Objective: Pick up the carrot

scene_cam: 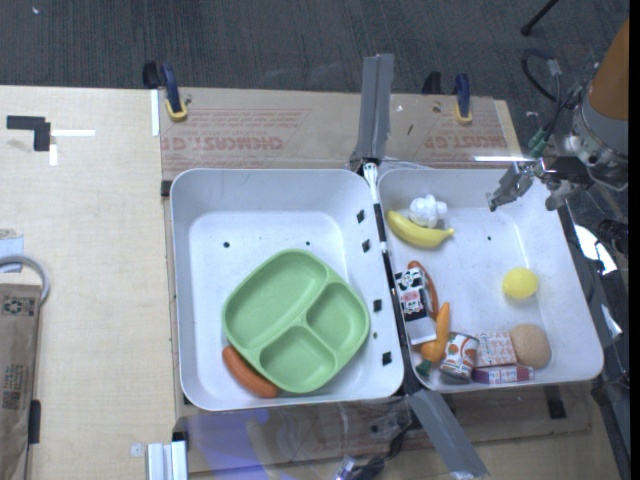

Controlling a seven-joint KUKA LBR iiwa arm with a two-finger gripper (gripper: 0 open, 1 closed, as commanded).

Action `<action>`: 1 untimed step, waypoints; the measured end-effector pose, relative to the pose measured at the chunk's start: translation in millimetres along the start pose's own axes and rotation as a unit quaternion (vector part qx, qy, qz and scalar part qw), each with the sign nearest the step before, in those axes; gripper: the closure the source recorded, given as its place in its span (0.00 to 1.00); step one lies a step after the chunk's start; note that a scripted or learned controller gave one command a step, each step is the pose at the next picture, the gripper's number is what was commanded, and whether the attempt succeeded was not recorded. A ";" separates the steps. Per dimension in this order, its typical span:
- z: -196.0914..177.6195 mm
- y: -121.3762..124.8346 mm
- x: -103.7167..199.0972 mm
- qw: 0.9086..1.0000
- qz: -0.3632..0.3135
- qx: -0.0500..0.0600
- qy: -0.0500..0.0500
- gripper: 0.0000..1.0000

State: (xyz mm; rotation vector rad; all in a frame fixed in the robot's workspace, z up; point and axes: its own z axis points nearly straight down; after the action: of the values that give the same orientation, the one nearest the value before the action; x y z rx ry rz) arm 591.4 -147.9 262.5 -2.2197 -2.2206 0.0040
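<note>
The carrot [438, 332] is a short orange piece lying near the front left of the right bin [560, 268], wedged between a small milk carton [412, 292] and a snack pack [458, 356]. My gripper [525, 196] hangs over the far right corner of that bin, well away from the carrot and above it. Its two fingers are spread open with nothing between them. The carrot's lower end is partly hidden by the packs beside it.
The right bin also holds a banana [418, 230], a white lump [428, 208], a yellow ball [520, 284], a bun [531, 345] and small boxes [500, 373]. In the left bin [200, 268], a green divided plate [296, 320] lies over an orange-red sausage-like piece [248, 372].
</note>
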 end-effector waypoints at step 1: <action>112.9 -65.0 2.9 0.999 0.053 0.001 0.001 0.00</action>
State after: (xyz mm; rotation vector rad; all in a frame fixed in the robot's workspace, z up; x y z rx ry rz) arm 526.1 -145.1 149.8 -2.3333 -2.0987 0.0042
